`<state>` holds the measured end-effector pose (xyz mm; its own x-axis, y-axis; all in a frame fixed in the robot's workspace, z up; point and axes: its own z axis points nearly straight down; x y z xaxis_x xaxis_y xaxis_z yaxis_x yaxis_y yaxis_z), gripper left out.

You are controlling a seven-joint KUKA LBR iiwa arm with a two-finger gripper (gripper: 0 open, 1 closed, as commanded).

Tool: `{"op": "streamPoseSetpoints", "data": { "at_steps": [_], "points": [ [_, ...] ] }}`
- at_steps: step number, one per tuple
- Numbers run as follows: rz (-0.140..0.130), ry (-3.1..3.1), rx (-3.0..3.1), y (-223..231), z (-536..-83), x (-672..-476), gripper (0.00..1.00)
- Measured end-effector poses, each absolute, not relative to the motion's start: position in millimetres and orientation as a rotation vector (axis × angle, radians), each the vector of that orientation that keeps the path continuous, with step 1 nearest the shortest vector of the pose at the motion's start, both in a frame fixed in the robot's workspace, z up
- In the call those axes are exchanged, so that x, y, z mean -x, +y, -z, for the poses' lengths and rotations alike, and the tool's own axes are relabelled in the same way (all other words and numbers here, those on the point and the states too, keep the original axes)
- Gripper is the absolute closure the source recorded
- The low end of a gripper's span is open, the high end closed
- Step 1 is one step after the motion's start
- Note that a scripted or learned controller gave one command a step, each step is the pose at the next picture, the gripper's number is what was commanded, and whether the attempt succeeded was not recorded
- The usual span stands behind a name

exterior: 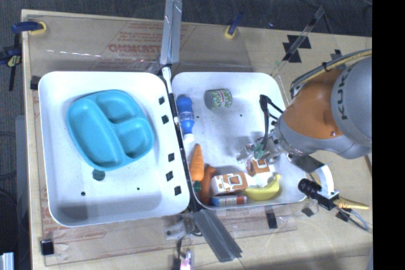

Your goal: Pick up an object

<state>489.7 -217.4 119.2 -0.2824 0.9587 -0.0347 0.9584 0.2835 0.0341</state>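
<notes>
My gripper (255,152) reaches down into the right bin (243,82) on its right side, below the orange-banded wrist (311,114). It hangs just over a small orange and white item (259,167). A yellow banana (266,190) lies right below that, against the bin's front wall. Beside the banana sit a small printed carton (228,183) and a red-capped marker (229,200). An orange carrot (197,164) lies along the bin's left wall, with a blue bottle (185,113) above it. A green patterned can (218,98) rests near the back.
The left bin (57,193) holds a blue divided plate (112,128). A metal bar (171,31) stands between the bins at the back. The arm's bulk covers the right bin's right edge. Blue clamps (28,27) grip the bench edge.
</notes>
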Motion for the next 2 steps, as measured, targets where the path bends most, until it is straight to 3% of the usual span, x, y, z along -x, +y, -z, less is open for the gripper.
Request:
{"op": "streamPoseSetpoints", "data": {
  "at_steps": [1, 2],
  "points": [
    [0.000, 2.327, -2.112, -168.0, -212.7, -491.4, 1.00],
    [0.000, 2.326, -2.113, -168.1, -212.5, -491.3, 0.00]
  ]
}}
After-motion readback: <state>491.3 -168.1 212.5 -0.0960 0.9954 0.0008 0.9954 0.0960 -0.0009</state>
